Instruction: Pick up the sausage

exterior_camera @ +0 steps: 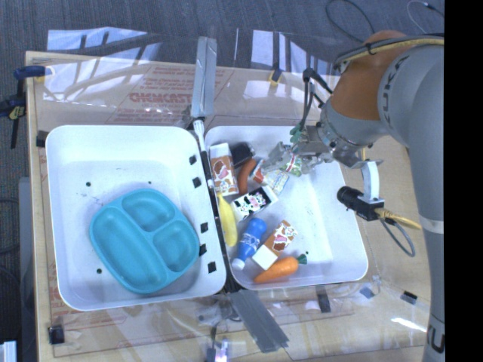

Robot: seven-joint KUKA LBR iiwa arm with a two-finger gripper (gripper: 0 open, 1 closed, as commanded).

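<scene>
The bench (113, 89) carries two white bins side by side. The left bin (75, 157) holds a blue divided plate (143, 238), lying flat toward its near side. The right bin (339, 240) holds a crowd of small things, mostly against its left wall and near edge.

The arm (407, 74) comes in from the right, its orange band above the wrist, and bends down over the far part of the right bin. The gripper (281, 161) hangs low over the clutter there, pointing left. Its fingers are lost against the wrappers beneath them, so how far apart they stand, and if anything lies between them, I cannot tell.

The sausage (247, 173) appears to be the reddish-brown piece lying near the far left of the right bin, just left of the gripper, with a dark object (241, 155) touching its far end; it is partly covered, so its full shape is unclear. A brown-and-white carton (219, 170) stands against the bin's left wall beside it. Nearer lies a cow-patterned box (252, 201), then a banana (227, 221) along the left wall, a blue bottle (250, 240) tilted beside it, a small carton (279, 237) to its right, and a carrot (278, 269) by the near wall.
</scene>
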